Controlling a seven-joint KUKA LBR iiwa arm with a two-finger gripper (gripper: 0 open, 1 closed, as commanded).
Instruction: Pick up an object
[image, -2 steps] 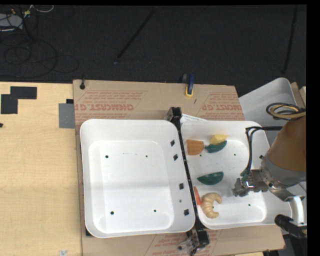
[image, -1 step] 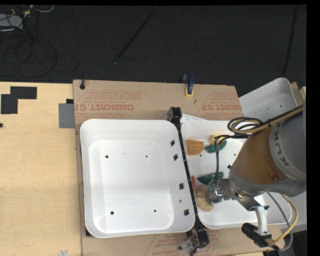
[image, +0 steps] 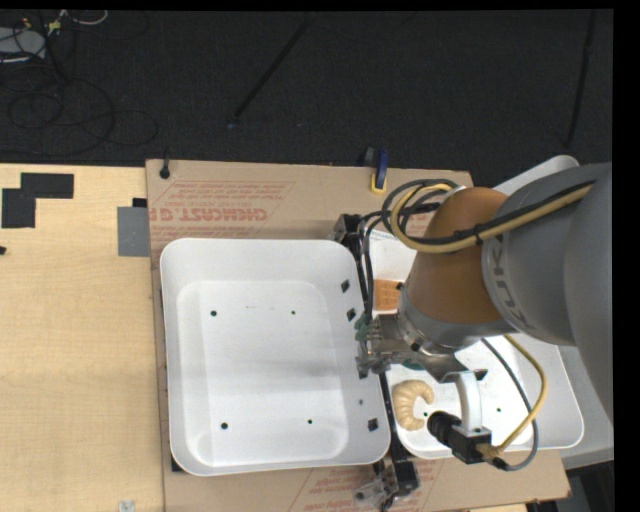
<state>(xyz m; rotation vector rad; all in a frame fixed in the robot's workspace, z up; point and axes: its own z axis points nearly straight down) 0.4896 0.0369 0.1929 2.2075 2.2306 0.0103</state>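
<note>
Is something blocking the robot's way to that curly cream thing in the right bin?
The curly cream thing lies in the right bin, just below the arm's wrist. The arm covers the tool, so the path cannot be judged.

A single fixed camera is mounted above the bench and looks down on it at a slant. The left bin sits near frame centre and shows whole. The right bin lies toward the right edge, largely covered by the arm, which stands close under the lens. Dark floor fills the top of the frame.
</note>
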